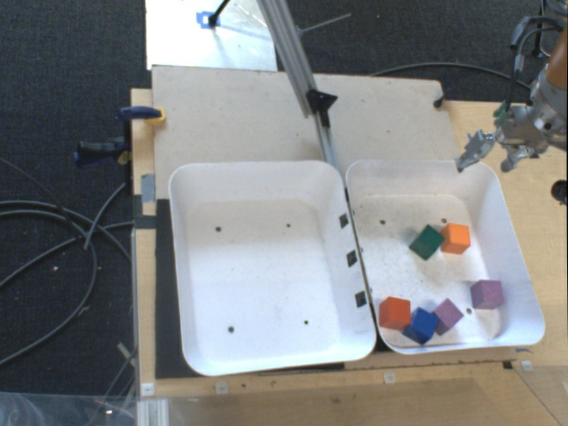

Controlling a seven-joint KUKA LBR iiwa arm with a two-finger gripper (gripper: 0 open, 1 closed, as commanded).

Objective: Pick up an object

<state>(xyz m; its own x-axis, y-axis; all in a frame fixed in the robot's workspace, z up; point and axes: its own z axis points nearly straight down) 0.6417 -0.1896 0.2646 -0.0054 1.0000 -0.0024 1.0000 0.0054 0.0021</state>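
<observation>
Right bin (515,238): two orange cubes (455,238), two purple (486,294), one green (426,241), one blue (421,325). My claw (490,152) spread, holding nothing, over bin's far corner, well apart from the nearest cubes

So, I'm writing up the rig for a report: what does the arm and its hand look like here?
The hand is small, grey metal, with thin pale fingers. The wrist above it is a grey, blocky assembly with a small green part, and dark cables loop over it. A bit of orange shows on the arm at the frame's edge.
</observation>
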